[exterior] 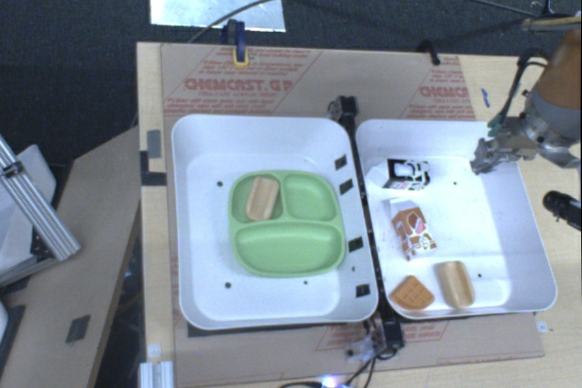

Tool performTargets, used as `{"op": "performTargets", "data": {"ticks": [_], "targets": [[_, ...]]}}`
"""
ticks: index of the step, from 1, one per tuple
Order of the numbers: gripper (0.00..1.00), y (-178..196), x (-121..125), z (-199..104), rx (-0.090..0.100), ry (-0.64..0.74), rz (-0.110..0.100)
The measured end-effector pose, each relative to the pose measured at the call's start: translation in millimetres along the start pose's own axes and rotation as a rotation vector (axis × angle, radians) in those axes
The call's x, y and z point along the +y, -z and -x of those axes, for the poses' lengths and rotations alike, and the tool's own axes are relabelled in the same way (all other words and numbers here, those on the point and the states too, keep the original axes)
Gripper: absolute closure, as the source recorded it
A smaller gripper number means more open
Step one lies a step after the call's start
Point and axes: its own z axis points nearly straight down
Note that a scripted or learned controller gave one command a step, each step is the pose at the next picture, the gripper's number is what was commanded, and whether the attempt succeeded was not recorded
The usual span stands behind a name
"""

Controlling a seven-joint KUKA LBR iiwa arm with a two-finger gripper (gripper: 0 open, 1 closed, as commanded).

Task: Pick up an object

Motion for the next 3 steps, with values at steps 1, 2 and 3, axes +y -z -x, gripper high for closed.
{"op": "performTargets", "data": {"ticks": [1,2,3], "targets": [[1.00,54.7,2.3,0.5,-0.001,0.001,0.001],[1.00,45.5,-6.6,-58.0,0.003,0.005,-0.006],[1.00,53.0,-13.7,-112.2,0.004,0.006,-0.005]]}}
